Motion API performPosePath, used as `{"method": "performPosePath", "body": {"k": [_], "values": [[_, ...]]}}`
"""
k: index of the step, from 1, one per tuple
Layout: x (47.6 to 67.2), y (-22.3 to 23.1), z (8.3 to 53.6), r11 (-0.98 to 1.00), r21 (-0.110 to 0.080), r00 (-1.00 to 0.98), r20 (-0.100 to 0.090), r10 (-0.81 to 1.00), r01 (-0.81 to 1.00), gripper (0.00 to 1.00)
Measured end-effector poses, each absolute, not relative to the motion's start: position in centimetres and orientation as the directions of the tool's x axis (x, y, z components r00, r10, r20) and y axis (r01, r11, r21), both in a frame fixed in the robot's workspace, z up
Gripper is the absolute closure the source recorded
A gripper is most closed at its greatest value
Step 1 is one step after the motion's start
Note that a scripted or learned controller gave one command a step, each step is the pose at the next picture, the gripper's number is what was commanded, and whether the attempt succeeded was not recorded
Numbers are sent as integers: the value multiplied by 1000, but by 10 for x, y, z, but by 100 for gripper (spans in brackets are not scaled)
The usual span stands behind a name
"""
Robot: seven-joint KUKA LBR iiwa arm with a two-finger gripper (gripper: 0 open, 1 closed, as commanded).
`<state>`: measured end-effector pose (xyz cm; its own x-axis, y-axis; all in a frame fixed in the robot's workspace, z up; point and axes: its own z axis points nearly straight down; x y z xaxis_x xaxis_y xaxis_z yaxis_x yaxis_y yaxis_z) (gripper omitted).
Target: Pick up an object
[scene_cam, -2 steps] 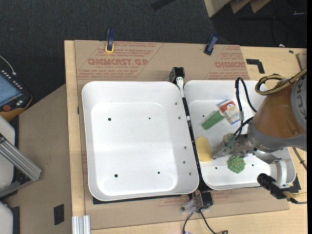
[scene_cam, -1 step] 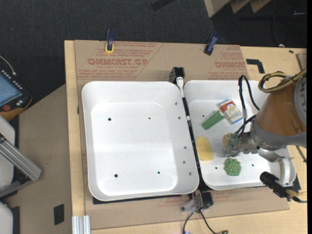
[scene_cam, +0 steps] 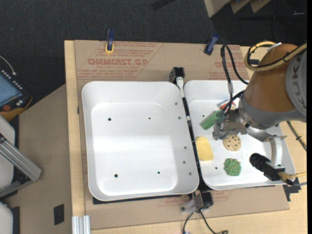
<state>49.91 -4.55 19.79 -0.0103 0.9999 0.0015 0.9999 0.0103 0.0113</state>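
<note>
Right bin [scene_cam: 253, 179]: jaws [scene_cam: 225, 129] above, just beside the cookie [scene_cam: 233, 142].

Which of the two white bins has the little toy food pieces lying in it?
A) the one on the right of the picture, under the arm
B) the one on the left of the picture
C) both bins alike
A: the yellow piece, the green bumpy piece and the cookie all lie in the right bin, below the arm; the left bin shows just its white floor.
</note>
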Motion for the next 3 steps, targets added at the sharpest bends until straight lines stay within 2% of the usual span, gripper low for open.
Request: {"method": "performPosePath", "body": {"k": [1, 2, 3], "values": [[493, -17, 280, 4, 7, -4, 0, 1000, 1000, 100], [477, -102, 196, -7, -7, 7, 0, 1000, 1000, 100], [539, -24, 309, 11, 17, -11, 1, 1000, 1000, 100]]}}
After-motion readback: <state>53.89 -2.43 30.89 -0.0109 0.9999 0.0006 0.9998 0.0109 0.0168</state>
